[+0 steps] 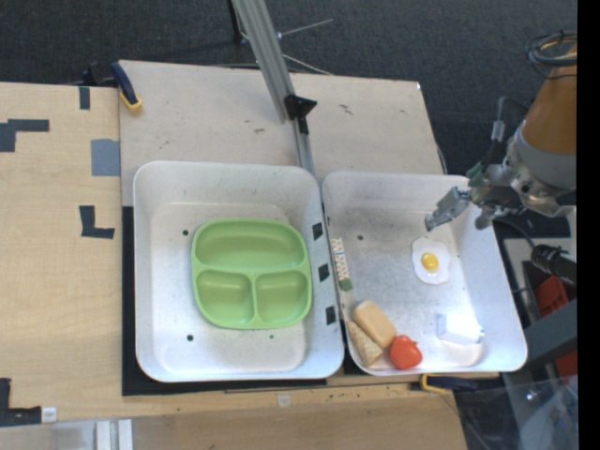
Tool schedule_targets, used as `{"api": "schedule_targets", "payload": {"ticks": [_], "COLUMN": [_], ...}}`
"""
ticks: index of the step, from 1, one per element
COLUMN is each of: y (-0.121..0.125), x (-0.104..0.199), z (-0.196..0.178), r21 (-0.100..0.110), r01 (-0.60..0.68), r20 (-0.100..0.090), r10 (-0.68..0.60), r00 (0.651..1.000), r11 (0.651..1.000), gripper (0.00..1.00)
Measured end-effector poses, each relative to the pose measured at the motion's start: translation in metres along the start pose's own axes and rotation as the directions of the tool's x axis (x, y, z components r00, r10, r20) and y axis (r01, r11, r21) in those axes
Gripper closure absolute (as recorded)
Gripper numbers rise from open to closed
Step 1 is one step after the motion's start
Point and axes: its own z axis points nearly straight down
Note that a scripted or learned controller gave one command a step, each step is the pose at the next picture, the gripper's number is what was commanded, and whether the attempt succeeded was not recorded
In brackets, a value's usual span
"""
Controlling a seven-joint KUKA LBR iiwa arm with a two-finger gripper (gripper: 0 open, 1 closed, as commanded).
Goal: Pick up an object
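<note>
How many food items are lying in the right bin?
3, possibly more: a fried egg near the gripper, a bread piece at the near left corner, and a red tomato touching the bread. A pale item nearby is unclear.

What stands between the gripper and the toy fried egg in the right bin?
Nothing visible does. The gripper is above the right bin, near its far right side, and the toy fried egg lies just below it in the view on bare bin floor. The bread and red tomato lie apart, near the front edge.
</note>
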Motion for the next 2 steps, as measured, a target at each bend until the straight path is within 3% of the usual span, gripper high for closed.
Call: {"api": "schedule_targets", "payload": {"ticks": [1,2], "y": [0.0,-0.001], "x": [0.0,-0.006], "z": [0.0,0.062], "r21": [0.0,0.006], "r01": [0.0,-0.002], "r20": [0.0,0.0], "r10": [0.0,0.002], "r00": [1.0,1.0], "r11": [1.0,1.0], "gripper": [0.0,0.0]}}
